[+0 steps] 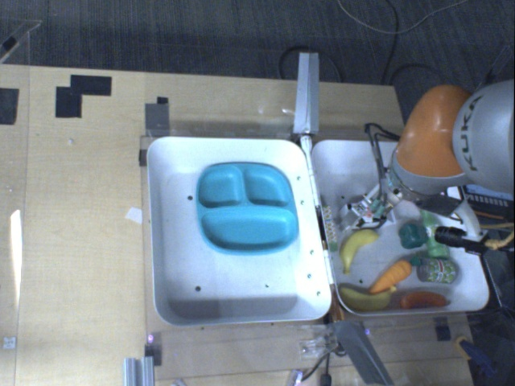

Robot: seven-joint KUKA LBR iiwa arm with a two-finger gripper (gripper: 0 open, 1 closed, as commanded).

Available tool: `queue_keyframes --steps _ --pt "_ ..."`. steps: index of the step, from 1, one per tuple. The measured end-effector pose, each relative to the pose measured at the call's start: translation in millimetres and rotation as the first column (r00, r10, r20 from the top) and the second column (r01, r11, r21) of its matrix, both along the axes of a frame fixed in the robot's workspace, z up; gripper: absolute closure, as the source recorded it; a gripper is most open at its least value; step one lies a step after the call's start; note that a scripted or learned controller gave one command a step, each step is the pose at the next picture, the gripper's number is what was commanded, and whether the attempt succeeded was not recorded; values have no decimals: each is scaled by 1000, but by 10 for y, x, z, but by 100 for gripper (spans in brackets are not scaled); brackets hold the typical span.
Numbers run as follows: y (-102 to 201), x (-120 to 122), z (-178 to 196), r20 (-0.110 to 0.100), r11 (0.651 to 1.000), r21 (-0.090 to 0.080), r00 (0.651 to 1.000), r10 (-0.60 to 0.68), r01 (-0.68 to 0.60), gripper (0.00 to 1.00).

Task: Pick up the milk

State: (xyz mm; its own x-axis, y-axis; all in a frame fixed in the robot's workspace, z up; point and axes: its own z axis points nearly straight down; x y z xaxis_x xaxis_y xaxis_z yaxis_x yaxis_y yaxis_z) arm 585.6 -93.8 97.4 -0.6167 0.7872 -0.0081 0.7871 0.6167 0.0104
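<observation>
Claw [374, 207] first: it hangs low in the right bin [342, 159], a bit toward ten o'clock from the bin's middle, under the big grey and orange arm [451, 139]. It is too small and dark to see well, so I cannot tell how wide it is open or if it has anything. The tabletop [80, 215] is the biggest thing. On it, the left bin [173, 240] holds a blue tray [245, 207] with three parts. The right bin has the food toys: one banana [358, 248] near the middle, another banana [366, 298] at seven o'clock, a carrot [392, 276] between them, a red thing [422, 300] at five o'clock and a teal thing [414, 234] near three o'clock. I think the milk is the small pale tub with a green label [437, 270], at four o'clock from the claw, but I am not sure. It looks light, hard and a bit slippery. Grab it across its round sides.
</observation>
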Motion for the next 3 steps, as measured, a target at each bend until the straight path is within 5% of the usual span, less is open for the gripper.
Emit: queue_keyframes --steps 1,2,3 --pt "18 27 123 8 1000 2 1000 1 -1 100" --pt "-102 9 473 -5 997 -1 997 72 -72 100" --pt "525 360 1188 -5 998 1 998 -59 59 100"
